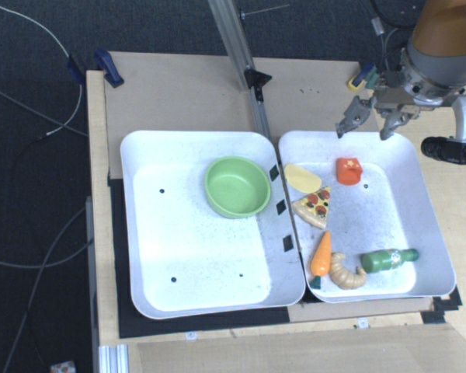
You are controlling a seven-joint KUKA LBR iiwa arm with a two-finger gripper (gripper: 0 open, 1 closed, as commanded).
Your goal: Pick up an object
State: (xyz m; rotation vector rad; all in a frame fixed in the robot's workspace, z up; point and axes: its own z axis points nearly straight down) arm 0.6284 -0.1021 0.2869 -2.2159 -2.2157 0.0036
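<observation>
The gripper (366, 128) hangs over the far edge of the right bin (423, 208), and its two fingers (350, 123) are spread wide apart with nothing between them. The arm (443, 29) comes in from the top right, with its orange band just above the wrist. The closest toy to the gripper is a small red block (349, 170), which sits in the bin a little below it, near the far side of the bin, not touching the fingers. Below the gripper and to its left lies a pale yellow chip-shaped piece (303, 179), and just under that is a toy pizza slice (314, 207) with red dots on it. Further down from the gripper, near the front of the same bin, an orange carrot (321, 255) leans next to a tan croissant (348, 272), and they look like they touch. A green bottle (388, 259) lies on its side just beside the croissant, almost straight below the gripper and far from it. Well off to the gripper's left, in the left bin (179, 278), a green bowl (237, 186) sits right side up near the bin's far right part.
</observation>
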